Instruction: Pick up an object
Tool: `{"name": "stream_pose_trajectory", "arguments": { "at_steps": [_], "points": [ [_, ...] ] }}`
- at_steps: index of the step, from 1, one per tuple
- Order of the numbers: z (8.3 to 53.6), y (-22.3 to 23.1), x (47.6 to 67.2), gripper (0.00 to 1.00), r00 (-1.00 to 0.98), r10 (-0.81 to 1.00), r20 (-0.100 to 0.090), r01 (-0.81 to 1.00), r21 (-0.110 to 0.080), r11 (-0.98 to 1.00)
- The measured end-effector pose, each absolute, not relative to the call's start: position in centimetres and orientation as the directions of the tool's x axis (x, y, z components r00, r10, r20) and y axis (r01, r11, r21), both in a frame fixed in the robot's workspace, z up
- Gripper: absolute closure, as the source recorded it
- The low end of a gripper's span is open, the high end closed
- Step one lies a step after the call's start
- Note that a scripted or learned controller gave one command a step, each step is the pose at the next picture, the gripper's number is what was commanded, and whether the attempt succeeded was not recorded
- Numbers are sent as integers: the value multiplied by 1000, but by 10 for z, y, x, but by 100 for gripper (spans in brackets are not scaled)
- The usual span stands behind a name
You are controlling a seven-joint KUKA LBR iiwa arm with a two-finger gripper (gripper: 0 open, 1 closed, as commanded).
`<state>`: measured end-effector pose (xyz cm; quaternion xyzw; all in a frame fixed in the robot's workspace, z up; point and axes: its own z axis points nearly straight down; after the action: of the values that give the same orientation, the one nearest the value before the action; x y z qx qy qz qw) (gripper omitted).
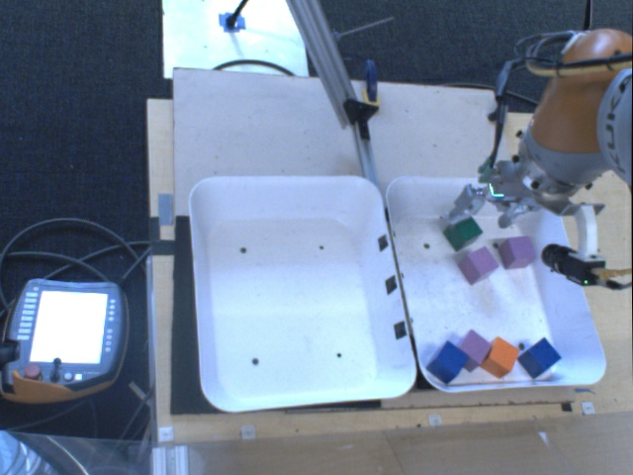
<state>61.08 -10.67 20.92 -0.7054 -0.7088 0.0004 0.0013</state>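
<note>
Matte dark-green cube [462,233], flat faces, crisp edges, tilted a bit off the bin's axis. It sits at roughly 11 o'clock in the right shallow white plastic bin [427,295], on the floor of the bin, not lifted.

Two-finger gripper [488,199] hangs just above and at 1 o'clock of the green cube, metal fingers spread open, nothing between them. Left fingertip looks close to the cube's top edge; can't tell if it touches. Grey arm with orange band [584,87] comes in from 2 o'clock.

Other blocks, same matte cube form: two pale purple cubes [478,264] [515,252] just beside each other near bin centre, at 4 o'clock of the green one. Along the 6 o'clock wall: blue cube [447,360], small purple cube [476,346], orange cube [500,356], second blue cube [539,357], the first three touching.

Left white bin [213,265]: smooth glossy floor with small dark holes.
</note>
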Motion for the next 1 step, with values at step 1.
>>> {"name": "stream_pose_trajectory", "arguments": {
  "at_steps": [1],
  "points": [
    [212,-107,612,0,-5,1000,1,1000,2,5]
  ]
}}
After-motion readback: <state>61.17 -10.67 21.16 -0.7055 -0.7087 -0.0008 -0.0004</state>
